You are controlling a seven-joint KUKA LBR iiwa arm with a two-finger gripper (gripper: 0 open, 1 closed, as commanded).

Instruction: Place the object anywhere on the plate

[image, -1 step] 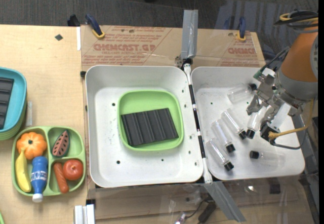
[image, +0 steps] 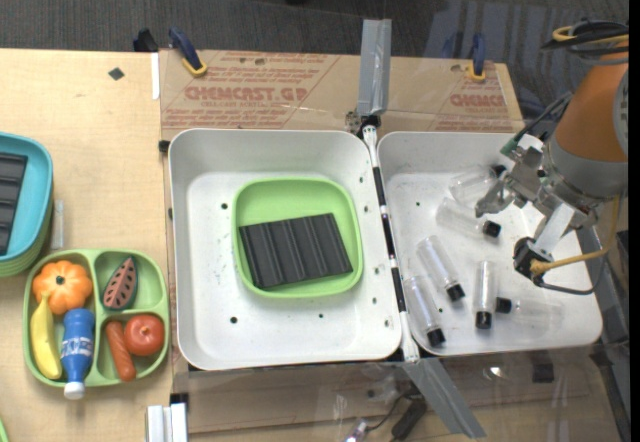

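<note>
Camera view. Two white bins sit side by side on the worktop (image: 80,130). Left bin (image: 195,230) carries the green plate (image: 296,192), roughly central, with a dark ribbed mat (image: 296,250) lying flat on it; the plate is set where a drop from above has clear access, well away from the bin walls.

Right bin (image: 400,160) holds the stock: several clear tubes with black caps, lying on their sides and loosely scattered, e.g. one (image: 438,265) near the middle, one (image: 424,310) by the divider, one (image: 483,292) further right. None stands on the plate; the task object is among these, in the right bin.

Arm enters from the right, orange band visible. Claw (image: 505,192) hangs low over the bin's upper right part, near a small black cap (image: 490,228). Fingers too small and cluttered to resolve: cannot tell how far apart, and nothing seen between them.

Judgement: pick stage, transfer to plate not begun. Round tubes will likely roll under contact.

Outside the bins, left: green compartment tray (image: 92,265) with toy food, plus a blue tray (image: 38,170).
</note>
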